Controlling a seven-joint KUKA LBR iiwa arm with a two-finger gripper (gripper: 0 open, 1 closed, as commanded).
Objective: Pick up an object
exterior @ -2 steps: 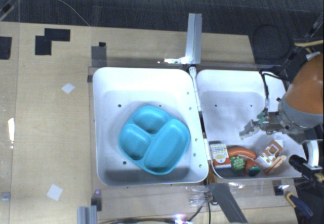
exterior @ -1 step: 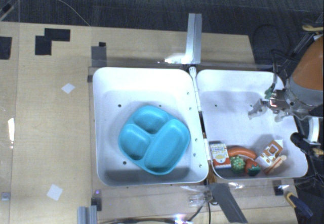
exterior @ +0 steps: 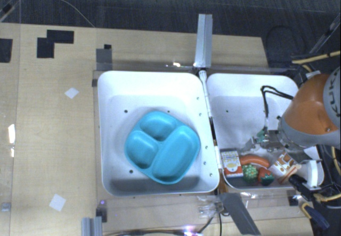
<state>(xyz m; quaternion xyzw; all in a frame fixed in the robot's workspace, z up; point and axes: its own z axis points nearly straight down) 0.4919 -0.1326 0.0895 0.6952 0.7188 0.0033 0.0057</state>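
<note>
Objects for picking, as I log them from my remote station, left to right. Left bin: one blue divided plate, three compartments, lying tilted in the lower middle of the frame, its lower edge near the bin's front wall. Right bin: a cluster along its front wall at lower right of the frame, namely a small white and orange carton, an orange carrot-like toy just beside it, a green item touching the carrot's underside, and an orange and white packet further right. Gripper: low over this cluster, under the arm's orange band; I cannot tell how its jaws stand.
</note>
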